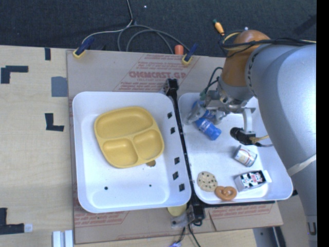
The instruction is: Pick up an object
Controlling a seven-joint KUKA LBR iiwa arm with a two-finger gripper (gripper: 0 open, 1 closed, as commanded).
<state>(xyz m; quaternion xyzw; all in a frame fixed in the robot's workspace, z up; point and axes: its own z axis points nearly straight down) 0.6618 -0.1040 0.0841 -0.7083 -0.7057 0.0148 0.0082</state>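
Camera view: the gripper (205, 112) sits low in the right bin (226, 161), its fingers astride the blue can (208, 127), jaws apart around its upper end rather than clamped; the can lies tilted near the divider, apparently the chosen pick. Relative to that can, the small tin (245, 156) lies right and nearer, the cookie (206, 180) and pretzel (225, 192) nearer still; the yellow tray (128, 136) rests left, in the other bin.

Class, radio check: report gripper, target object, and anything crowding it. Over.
Gripper low in right bin, over blue object; grasp unconfirmed. Small can, cookie, pretzel lie apart. Yellow tray in left bin.
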